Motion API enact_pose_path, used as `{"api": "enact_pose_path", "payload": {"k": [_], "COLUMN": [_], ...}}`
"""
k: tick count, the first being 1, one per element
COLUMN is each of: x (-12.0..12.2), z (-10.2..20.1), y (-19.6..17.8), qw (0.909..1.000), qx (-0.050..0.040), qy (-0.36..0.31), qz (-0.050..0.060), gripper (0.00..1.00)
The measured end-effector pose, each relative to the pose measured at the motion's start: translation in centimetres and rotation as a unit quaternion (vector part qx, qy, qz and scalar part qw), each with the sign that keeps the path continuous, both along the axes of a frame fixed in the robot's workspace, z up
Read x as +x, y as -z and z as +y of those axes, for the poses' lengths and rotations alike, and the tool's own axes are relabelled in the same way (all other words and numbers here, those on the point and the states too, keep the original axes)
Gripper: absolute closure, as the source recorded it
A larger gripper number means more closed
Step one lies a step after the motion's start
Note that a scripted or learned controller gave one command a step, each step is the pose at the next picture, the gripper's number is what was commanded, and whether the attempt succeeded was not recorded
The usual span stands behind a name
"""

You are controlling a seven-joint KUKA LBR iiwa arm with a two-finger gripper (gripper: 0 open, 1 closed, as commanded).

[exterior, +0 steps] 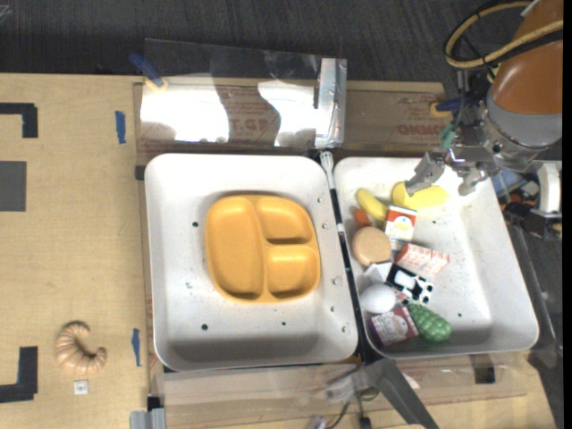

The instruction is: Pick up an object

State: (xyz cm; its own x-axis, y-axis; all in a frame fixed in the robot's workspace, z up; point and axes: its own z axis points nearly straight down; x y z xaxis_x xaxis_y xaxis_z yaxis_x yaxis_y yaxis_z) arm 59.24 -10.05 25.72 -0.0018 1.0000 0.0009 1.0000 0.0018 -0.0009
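Grey two-finger gripper with fingers spread apart, hovering over right shallow white bin, just beside yellow plastic lemon, holding nothing

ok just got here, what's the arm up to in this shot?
The gripper hangs open over the far end of the right bin, fingers spread, with nothing between them. A yellow lemon-like item lies just below it, beside a banana. The other small items are bunched along that bin's left side. The left bin holds a yellow divided tray. A croissant-shaped toy sits out on the bench. No pick made yet.
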Motion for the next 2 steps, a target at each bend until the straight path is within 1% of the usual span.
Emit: {"api": "enact_pose_path", "payload": {"k": [1, 2], "x": [-0.8, -0.3], "z": [-0.7, 1.0], "y": [-5.1, 13.0], "qw": [0.9982, 0.9965], "qx": [-0.0008, 0.0000], "qy": [0.059, 0.084], "qz": [-0.003, 0.004], "gripper": [0.00, 0.00]}}
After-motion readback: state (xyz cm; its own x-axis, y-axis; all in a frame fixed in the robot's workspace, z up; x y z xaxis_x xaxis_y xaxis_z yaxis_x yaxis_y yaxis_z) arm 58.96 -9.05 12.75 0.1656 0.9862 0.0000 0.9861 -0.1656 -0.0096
